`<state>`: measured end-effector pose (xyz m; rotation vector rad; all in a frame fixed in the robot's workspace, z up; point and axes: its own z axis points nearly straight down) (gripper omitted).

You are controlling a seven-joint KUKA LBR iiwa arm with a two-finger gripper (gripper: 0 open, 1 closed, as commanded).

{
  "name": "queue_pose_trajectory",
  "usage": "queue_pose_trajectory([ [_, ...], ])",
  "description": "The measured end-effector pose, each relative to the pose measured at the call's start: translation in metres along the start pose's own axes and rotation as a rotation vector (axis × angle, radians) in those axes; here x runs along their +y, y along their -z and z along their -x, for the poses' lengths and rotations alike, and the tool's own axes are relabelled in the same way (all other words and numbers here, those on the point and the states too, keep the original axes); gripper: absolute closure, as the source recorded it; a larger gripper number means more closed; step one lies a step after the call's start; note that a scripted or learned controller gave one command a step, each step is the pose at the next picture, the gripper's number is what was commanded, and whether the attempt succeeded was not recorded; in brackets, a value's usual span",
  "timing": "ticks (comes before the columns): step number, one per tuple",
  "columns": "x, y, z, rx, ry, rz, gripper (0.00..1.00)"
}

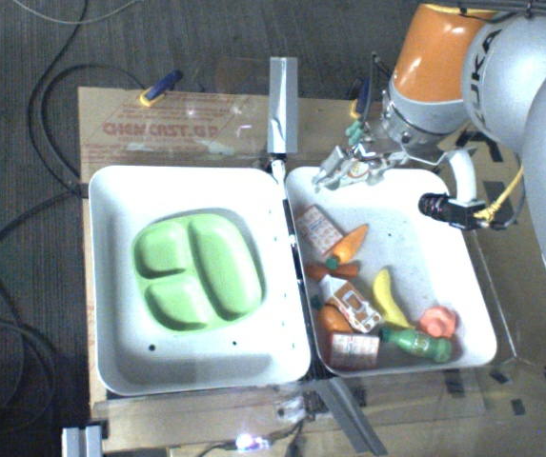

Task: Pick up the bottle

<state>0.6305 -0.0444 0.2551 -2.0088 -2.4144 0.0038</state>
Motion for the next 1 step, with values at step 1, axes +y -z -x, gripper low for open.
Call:
queue_pose_trajectory([
  [1, -0.0025, -0.0124, -0.0621, 0.0, -0.348, -0.002, 1.0],
])
